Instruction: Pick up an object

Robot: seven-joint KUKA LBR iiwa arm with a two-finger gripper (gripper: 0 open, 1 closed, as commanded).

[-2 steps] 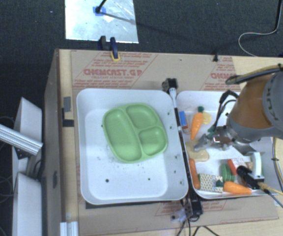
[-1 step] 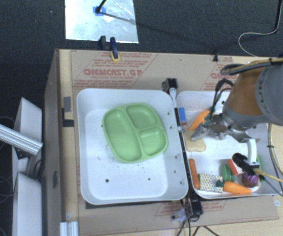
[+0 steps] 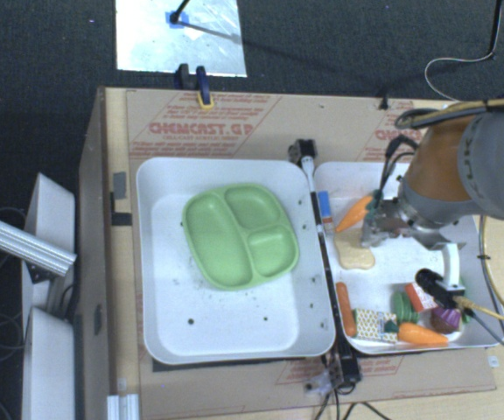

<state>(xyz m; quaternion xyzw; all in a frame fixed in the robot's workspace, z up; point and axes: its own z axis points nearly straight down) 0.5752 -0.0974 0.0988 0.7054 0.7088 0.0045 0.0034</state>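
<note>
Gripper (image 3: 376, 232) low in the right bin (image 3: 339, 182), fingers' spread impossible to tell, just above a pale flat piece (image 3: 354, 255) and beside an orange carrot (image 3: 352, 214), with another carrot (image 3: 422, 334), a red sausage (image 3: 346, 308) and small toys crowded along the near edge; green divided plate (image 3: 239, 234) in the left bin (image 3: 160, 261).

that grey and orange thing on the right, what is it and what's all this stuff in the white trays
It is a robot arm, seen by one camera fixed above the bench and looking down at a slant. Its gripper is low in the right bin, beside an orange carrot and over a pale flat piece. I cannot tell whether it holds anything. More toy food lies along that bin's near edge, including another carrot. The left bin holds a green divided plate.
</note>
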